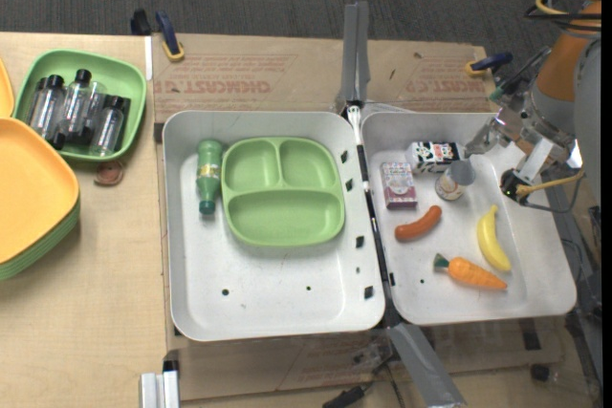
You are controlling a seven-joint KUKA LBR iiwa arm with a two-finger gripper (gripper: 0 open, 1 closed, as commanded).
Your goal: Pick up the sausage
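While the sausage (418, 225) lies ungrasped in the right bin (537, 289), the hand (485, 137) hangs upper right, grip unreadable; pick not yet done.

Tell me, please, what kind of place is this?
Probably a robotics lab bench, not a kitchen: a robot arm reaches to the right bin, whose sausage, carrot and banana look like toys, and a clamp sits at the edge of the cardboard.
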